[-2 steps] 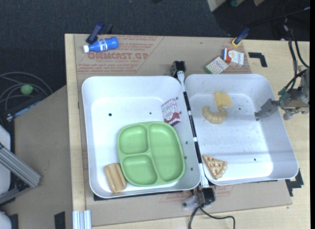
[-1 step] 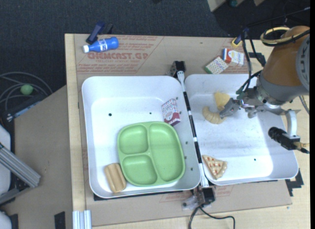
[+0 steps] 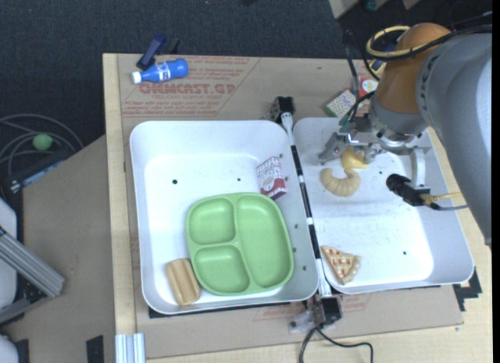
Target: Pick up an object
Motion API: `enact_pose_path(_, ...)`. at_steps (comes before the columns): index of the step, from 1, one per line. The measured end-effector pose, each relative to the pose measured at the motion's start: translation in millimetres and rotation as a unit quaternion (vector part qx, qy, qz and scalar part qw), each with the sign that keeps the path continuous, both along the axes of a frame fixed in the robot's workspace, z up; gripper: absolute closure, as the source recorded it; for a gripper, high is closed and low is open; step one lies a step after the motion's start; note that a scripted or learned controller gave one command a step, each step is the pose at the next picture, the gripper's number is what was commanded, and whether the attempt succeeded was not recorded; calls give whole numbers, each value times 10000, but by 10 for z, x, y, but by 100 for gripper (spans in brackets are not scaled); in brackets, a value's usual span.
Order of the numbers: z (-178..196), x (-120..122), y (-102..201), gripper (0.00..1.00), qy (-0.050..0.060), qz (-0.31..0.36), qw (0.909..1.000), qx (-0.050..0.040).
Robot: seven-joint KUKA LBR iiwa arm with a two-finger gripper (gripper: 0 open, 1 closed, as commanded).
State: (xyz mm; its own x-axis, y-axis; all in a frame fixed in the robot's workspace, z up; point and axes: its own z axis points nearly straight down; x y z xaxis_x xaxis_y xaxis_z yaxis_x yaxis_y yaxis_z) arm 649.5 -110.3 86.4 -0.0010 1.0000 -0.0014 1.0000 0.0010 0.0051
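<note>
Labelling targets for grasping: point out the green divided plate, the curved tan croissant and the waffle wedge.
green divided plate [image 3: 237, 242], camera view, centre ridge
curved tan croissant [image 3: 341, 185], camera view, middle of its arc
waffle wedge [image 3: 341, 264], camera view, gridded top

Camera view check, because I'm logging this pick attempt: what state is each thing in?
Green plate: flat in left bin, compartments bare.
Red-and-white packet: lying in left bin, above the plate.
Tan block: lying beside the plate.
Croissant: resting in right bin, below the gripper.
Waffle slice: flat, near corner.
Blue bottle: on its side, outside bins.
</note>
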Motion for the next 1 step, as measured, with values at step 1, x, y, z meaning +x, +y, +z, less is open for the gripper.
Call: enact_pose_path(1,134,23,-5,100,-35,10,10000,-15)
